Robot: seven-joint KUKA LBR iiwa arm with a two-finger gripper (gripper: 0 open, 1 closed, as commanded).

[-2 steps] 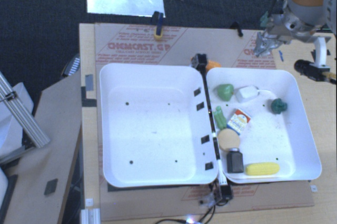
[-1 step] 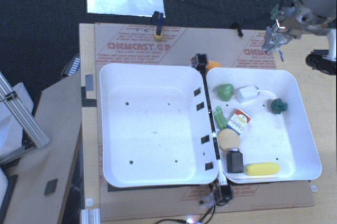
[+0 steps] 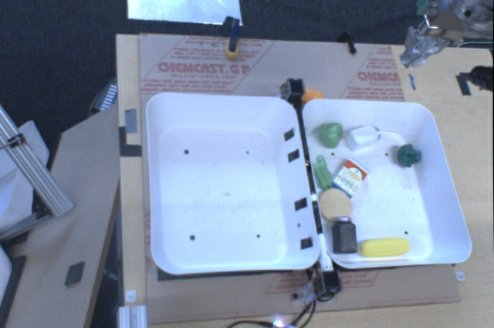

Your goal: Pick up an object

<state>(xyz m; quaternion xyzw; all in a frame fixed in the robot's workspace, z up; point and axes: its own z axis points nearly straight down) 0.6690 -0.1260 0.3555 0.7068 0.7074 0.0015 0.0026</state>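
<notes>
The gripper is seen high at the right, above the counter and outside the right bin; whether the jaws are open cannot be told. The objects are gathered in that bin, among them a yellow corn cob near the front wall, probably easy to reach.

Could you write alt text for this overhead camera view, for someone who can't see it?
The robot's hand hovers at upper right, beyond the right white bin, which holds small items including a yellow corn cob and a green ball.
</notes>
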